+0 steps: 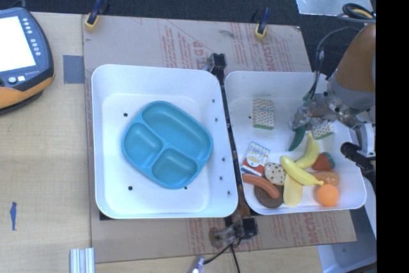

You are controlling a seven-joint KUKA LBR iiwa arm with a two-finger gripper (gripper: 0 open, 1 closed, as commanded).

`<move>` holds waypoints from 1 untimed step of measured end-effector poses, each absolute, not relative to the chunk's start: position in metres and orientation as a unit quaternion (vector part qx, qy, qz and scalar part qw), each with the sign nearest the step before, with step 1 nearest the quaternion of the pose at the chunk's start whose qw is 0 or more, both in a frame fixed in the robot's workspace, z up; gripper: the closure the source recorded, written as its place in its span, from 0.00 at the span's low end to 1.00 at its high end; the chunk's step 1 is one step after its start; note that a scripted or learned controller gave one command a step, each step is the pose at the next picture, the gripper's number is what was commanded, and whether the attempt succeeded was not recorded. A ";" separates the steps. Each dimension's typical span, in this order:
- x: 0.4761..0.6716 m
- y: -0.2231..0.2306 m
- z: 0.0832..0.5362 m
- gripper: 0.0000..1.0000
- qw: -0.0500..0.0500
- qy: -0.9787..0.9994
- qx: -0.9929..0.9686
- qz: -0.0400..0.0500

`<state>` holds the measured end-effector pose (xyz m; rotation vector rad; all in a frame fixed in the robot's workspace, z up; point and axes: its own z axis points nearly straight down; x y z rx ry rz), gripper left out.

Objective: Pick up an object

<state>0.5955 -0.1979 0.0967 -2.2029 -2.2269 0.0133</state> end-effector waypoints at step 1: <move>0.641 -0.163 0.139 1.00 0.002 -0.709 -0.705 0.002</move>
